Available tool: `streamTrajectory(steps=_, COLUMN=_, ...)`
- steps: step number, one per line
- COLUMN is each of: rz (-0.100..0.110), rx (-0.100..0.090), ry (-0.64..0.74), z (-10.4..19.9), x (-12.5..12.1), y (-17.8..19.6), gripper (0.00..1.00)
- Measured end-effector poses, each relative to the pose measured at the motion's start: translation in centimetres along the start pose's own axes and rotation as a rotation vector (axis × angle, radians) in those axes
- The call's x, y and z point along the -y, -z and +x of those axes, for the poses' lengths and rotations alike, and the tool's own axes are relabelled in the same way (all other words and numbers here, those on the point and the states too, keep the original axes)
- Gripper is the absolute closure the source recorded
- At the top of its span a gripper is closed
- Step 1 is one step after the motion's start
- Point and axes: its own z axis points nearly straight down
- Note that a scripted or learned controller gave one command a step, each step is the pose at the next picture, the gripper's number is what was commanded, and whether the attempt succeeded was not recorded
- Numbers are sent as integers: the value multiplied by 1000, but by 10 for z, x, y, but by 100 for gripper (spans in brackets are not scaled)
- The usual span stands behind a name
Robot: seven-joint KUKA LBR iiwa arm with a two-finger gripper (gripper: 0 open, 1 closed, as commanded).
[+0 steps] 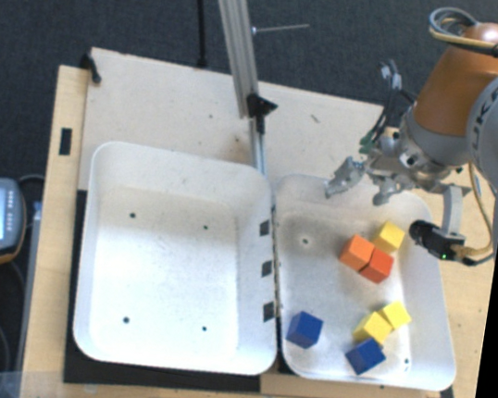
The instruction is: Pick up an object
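The light wooden counter (55,210) lies nearest the camera, its front edge running along the bottom. On it sit two shallow white plastic bins side by side. The left bin (174,257) is the larger in view. The right bin (321,219) holds all the blocks.

The grey arm with its orange band (460,82) reaches in from three o'clock and hangs over the right bin's twelve o'clock rim. A slanted silver metal pole (236,41) rises from between the bins toward eleven o'clock.

The end effector (364,185) hovers with its two fingers spread apart, nothing between them, well above the blocks.

Within the right bin, two orange cubes (367,258) touch each other near the centre, with a small yellow cube (390,235) just beside them at one o'clock. Toward five o'clock, two yellow cubes (383,322) touch, and a blue cube (365,355) sits against them. Another blue cube (304,329) stands apart at seven o'clock.
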Motion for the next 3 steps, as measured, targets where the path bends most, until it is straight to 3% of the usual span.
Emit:
streamTrajectory(steps=1, rz=6, rx=0, ry=-9, z=-48, x=25, y=-58, gripper=0)
streamTrajectory(steps=2, rz=-22, rx=6, ry=1, z=-63, x=44, y=-108, gripper=0)
streamTrajectory(steps=3, rz=-7, rx=-1, ry=3, z=-29, x=-10, y=-117, gripper=0)
